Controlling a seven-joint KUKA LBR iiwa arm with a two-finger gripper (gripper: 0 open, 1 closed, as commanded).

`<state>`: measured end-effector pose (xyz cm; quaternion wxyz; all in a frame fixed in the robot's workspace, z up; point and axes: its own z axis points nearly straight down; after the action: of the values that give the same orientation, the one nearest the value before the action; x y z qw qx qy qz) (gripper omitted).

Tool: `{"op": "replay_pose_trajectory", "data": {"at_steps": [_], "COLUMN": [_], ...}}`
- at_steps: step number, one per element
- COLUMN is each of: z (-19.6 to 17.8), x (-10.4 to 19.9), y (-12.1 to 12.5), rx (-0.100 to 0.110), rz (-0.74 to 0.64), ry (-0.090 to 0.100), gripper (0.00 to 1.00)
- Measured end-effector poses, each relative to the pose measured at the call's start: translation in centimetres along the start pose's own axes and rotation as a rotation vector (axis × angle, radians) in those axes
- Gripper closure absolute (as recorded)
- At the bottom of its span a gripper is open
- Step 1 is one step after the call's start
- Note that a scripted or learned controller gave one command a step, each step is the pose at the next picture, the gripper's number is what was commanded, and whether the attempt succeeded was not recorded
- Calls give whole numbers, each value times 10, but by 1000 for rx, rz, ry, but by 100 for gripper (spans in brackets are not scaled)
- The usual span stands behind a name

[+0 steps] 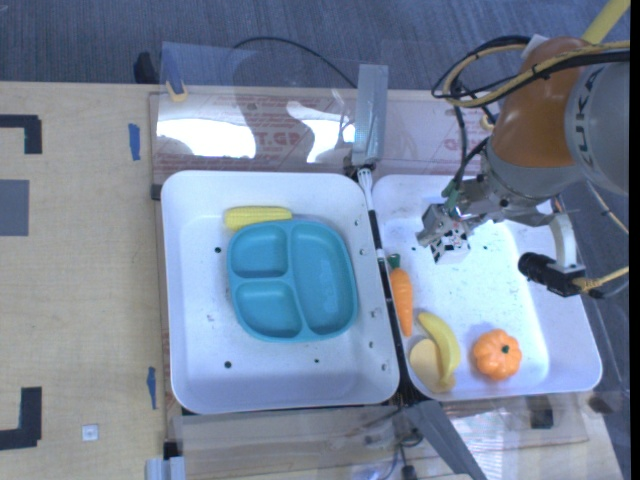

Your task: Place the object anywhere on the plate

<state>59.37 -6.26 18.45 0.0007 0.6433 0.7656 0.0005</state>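
Observation:
A blue divided plate [293,278] lies in the left bin [190,268], with a yellow corn cob [258,215] touching its far edge. In the right bin [560,358] a carrot [401,299] lies along the left wall. A banana [441,343] rests over a pale yellow fruit [427,365] near the front, and a small orange pumpkin [497,354] sits to their right. My gripper [447,234] hangs over the far part of the right bin, above bare floor, well away from the toys. Nothing shows between its fingers.
A raised divider [380,268] separates the two bins. A clear panel [260,128] and a grey post [369,118] stand behind the bins. Cables [480,68] loop off the arm at upper right. A black fitting [545,271] juts over the right bin's right side.

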Motion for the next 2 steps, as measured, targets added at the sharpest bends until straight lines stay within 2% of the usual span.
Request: {"op": "replay_pose_trajectory", "data": {"at_steps": [1,2], "z": [1,0], "x": [72,69], "y": [31,31], "rx": [-1,-2], "rz": [92,96], "ry": [1,-1], "gripper": [100,0]}}
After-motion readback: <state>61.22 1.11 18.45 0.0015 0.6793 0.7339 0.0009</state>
